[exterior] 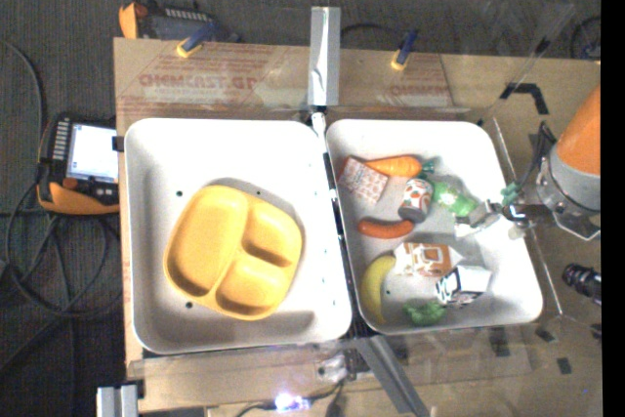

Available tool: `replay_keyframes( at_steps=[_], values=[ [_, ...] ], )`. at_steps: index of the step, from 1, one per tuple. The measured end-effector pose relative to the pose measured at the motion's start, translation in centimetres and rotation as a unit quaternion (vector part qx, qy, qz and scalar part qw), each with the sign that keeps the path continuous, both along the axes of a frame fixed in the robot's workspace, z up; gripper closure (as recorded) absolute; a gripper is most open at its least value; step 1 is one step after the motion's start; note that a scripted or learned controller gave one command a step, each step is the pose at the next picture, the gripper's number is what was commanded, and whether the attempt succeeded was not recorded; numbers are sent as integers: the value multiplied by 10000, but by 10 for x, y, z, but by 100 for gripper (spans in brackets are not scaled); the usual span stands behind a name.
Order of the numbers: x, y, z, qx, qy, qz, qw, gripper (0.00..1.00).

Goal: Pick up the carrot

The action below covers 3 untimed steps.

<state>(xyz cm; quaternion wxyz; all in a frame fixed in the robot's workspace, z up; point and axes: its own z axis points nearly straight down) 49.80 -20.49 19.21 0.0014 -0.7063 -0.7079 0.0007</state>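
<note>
The small orange carrot with a green leafy end [395, 166] lies in the right white bin [488, 144], up and left of the tool [513, 203] — whose opening I cannot tell. Probably light, stiff, smooth plastic — grip mid-body, across its width.

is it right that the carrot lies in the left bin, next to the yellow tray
Not quite. The camera view shows the carrot in the right bin, near its far wall. The yellow tray sits alone in the left bin.
</note>
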Motion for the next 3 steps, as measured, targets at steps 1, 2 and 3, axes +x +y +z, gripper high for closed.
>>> replay_keyframes(
  at_steps=[1,2,3],
  values=[
    [70,21,-53,-2,-3,35,10000,0],
    [129,71,-102,-39,-55,2757,9612,0],
    [130,71,-92,-45,-94,2755,9612,100]
  ],
)
